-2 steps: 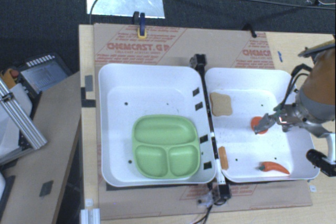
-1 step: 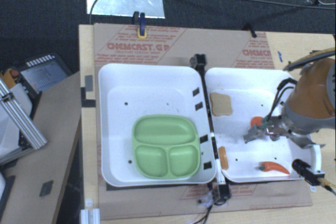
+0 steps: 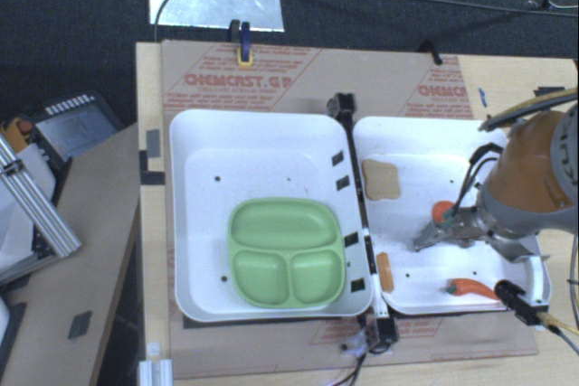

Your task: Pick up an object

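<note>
One gripper [image 3: 432, 237] hovers low in the right bin [image 3: 412, 136], its grip unclear, orange ball [image 3: 441, 211] at its 1 o'clock.

Desk [image 3: 154, 221] is being seen from above at a slant, pale wood-toned surface. A brown cardboard sheet [image 3: 271, 72] with red printed lettering is being carried directly on it, covering most of the top. Two shallow white bins are being supported side by side on the sheet: left bin [image 3: 194, 194] and right bin [image 3: 425, 136], edges touching along the middle. A yellow clamp [image 3: 244, 45] is being seen gripping the sheet's far edge.
</note>
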Motion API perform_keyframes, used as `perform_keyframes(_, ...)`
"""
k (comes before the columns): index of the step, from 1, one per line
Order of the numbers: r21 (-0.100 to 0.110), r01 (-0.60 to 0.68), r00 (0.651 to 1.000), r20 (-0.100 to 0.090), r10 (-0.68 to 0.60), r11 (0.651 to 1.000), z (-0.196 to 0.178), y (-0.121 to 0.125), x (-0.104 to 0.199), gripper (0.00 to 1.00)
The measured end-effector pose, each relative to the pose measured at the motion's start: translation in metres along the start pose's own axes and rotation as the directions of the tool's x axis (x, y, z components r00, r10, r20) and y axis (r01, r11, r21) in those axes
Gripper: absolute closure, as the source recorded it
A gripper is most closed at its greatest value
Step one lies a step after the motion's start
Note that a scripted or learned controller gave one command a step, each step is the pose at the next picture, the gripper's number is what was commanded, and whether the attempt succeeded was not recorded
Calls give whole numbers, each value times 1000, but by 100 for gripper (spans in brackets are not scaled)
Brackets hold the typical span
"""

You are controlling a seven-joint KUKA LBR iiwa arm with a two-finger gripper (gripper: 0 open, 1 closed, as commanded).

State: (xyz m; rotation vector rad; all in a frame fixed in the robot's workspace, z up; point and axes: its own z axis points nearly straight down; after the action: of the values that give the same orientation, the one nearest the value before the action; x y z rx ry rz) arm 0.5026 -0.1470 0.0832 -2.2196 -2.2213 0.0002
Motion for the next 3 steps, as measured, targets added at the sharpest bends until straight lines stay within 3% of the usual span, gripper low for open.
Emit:
perform_keyframes(1, -4, 0, 1000, 1, 0, 1000, -12, 1, 0, 100)
perform_keyframes(3, -7, 3, 1000, 3, -3, 1000, -101, 6, -2, 100)
